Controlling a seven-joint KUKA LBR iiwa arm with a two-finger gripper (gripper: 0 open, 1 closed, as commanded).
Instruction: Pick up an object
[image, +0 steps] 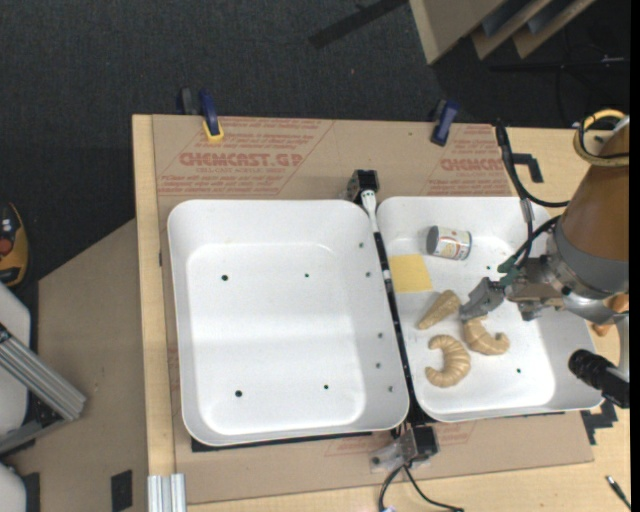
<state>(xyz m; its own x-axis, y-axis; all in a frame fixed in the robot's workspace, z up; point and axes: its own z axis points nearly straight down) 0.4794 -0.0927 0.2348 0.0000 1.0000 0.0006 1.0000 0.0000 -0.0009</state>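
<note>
Left bin (200, 330): floor bare from wall to wall, open from above.
Right bin (530, 385): crowded through its middle; near right corner bare.
Obstacles: small can (449, 242) toward the far edge, yellow square (410, 272) by the left wall, three croissants (449, 360) clustered mid-bin.
Gripper (483, 300): low over the croissants, just beside them.

Blue clamps (210, 108) on cardboard sheet (300, 155)
</note>
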